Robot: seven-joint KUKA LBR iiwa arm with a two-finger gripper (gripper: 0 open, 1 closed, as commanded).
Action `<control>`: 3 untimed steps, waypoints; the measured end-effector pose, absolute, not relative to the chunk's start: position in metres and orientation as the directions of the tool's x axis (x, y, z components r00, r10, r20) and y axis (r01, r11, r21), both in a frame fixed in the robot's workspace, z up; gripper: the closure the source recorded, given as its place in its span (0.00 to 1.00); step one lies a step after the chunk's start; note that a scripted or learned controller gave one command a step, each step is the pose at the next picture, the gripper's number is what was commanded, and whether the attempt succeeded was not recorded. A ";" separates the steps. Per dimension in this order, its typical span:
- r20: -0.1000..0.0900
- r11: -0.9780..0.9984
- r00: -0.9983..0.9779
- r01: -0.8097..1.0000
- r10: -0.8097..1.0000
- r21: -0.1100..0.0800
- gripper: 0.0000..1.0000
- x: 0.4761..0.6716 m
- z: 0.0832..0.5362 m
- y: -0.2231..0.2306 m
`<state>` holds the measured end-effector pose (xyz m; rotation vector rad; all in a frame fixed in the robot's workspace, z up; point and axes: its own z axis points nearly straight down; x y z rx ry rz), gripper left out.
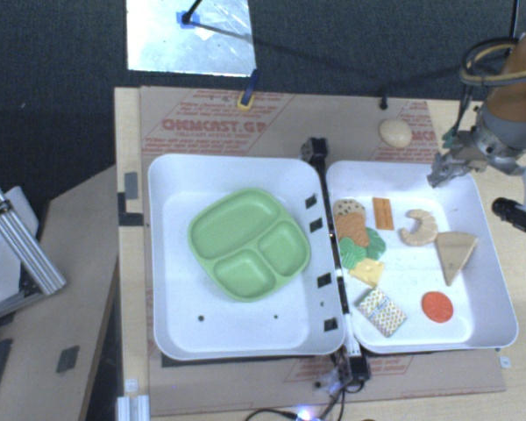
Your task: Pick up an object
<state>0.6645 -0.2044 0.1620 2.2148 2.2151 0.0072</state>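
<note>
The right bin (486, 261) holds several toy foods: a croissant (418, 226), a tan wedge (454, 254), a red disc (437, 306), an orange wafer (382, 213), a cookie (347, 209), an orange piece (353, 229), green leafy pieces (361, 248), a yellow cheese piece (367, 273) and a patterned packet (382, 311). My gripper (442, 173) hangs over the bin's far right corner, above and right of the croissant, with nothing seen between its fingers.
A green sectioned plate (249, 244) lies in the left bin (171, 323). A beige egg-like ball (395, 132) rests on the cardboard behind the right bin. A black divider with clips (330, 253) runs between the bins. A metal frame (17, 244) stands at far left.
</note>
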 end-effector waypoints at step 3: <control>0.001 0.009 -0.009 1.000 1.000 0.004 1.00 0.663 0.233 -0.160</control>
